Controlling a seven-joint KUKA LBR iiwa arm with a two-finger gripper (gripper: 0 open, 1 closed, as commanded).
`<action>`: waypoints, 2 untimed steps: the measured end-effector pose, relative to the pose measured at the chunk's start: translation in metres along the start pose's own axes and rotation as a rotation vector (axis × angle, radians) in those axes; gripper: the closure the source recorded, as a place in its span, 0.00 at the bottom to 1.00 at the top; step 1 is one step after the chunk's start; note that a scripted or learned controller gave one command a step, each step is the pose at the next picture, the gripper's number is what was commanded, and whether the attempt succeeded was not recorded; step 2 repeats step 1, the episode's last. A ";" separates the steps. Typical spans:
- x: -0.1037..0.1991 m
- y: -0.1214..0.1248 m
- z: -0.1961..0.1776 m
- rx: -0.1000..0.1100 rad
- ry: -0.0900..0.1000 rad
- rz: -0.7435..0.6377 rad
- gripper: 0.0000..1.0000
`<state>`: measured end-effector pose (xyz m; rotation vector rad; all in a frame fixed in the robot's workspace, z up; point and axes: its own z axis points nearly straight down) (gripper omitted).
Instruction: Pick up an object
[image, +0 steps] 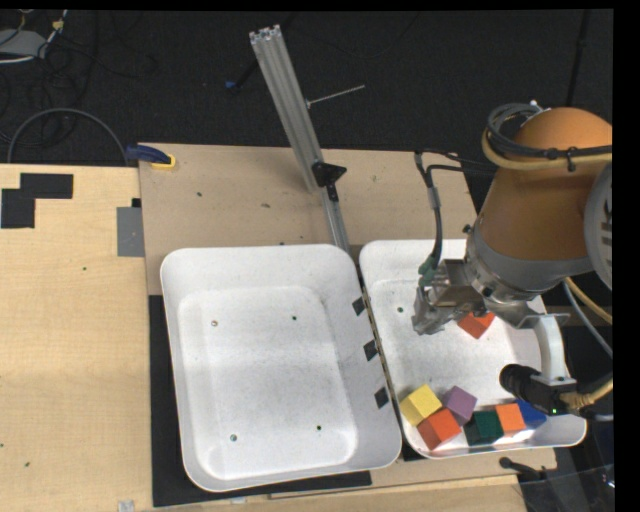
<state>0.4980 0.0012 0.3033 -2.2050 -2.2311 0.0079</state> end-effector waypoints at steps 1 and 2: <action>0.001 0.000 0.000 0.001 -0.001 -0.003 0.00; 0.001 0.000 0.000 0.001 -0.001 -0.003 0.00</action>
